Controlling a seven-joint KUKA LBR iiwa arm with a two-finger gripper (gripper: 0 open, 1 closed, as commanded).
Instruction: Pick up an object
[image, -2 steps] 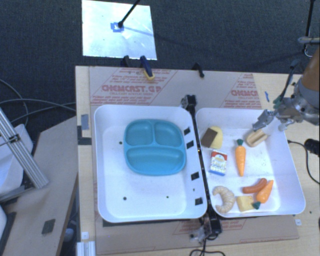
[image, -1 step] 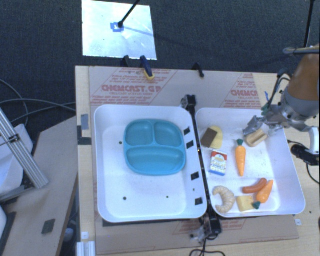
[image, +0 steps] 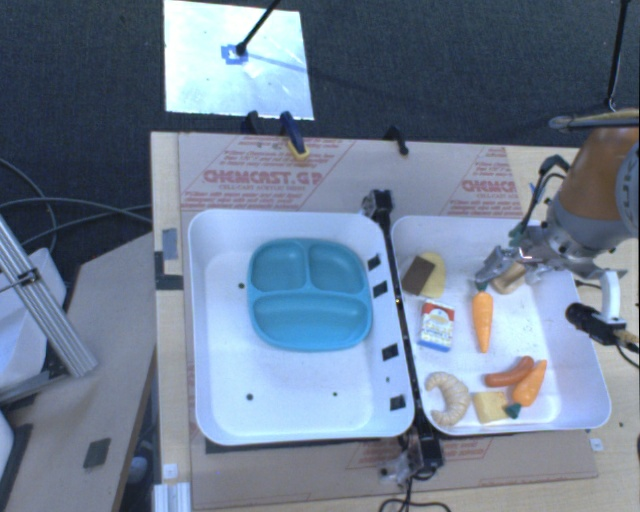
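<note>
Since the toy food sits crowded in the right bin (image: 585, 395), the gripper (image: 503, 267) hangs at its far edge clamped on a tan block (image: 509, 278), above the carrot (image: 482, 320).

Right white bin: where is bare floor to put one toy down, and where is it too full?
In the right white bin, bare floor lies between the upright orange toy carrot and the right wall. A smaller patch sits between the croissant and carrot tip. The near right corner is crowded, and the gripper occupies the far side.
</note>
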